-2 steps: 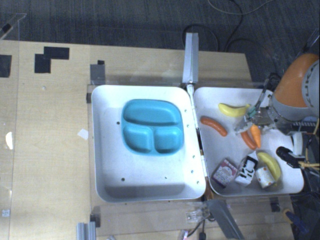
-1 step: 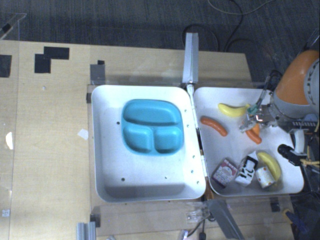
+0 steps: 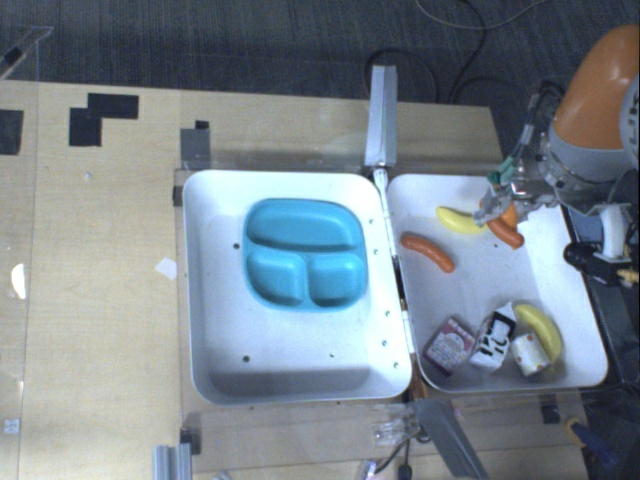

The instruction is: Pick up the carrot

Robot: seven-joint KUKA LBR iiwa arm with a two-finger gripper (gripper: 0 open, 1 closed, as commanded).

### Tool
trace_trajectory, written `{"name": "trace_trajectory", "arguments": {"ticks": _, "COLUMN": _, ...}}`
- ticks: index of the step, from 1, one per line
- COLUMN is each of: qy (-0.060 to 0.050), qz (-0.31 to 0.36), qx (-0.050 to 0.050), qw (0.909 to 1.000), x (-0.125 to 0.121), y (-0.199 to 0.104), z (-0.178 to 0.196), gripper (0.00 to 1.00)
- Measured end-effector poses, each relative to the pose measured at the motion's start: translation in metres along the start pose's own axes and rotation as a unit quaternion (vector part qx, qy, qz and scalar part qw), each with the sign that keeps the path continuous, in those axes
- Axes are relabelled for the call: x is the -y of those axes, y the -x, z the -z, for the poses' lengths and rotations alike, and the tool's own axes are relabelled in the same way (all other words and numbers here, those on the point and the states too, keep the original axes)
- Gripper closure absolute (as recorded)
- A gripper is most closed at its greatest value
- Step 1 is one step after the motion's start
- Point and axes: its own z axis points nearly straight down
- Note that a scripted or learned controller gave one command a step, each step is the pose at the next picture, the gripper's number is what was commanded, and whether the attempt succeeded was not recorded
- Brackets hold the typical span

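The carrot (image 3: 510,231) is a short orange-red piece in the right bin (image 3: 575,298), near its far right side. My gripper (image 3: 503,208) reaches in from the right and sits directly over the carrot's upper end. Its fingers (image 3: 490,209) are closed around that end, with orange showing between them. The carrot's lower end sticks out below the gripper towards the bin floor. Whether the carrot is lifted off the floor is unclear.
A small yellow banana (image 3: 457,220) lies just left of the gripper, and a reddish sausage (image 3: 428,252) lies further left. At the near end are a larger banana (image 3: 540,330), two small packets (image 3: 450,344) and a cup (image 3: 527,357). The left bin (image 3: 210,298) holds a blue divided tray (image 3: 304,252).
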Motion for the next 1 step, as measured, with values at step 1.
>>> {"name": "trace_trajectory", "arguments": {"ticks": 1, "qy": 0.003, "qz": 0.003, "qx": 0.001, "qw": 1.0, "x": -0.0019, "y": -0.0011, "z": 0.0115, "gripper": 1.0}}
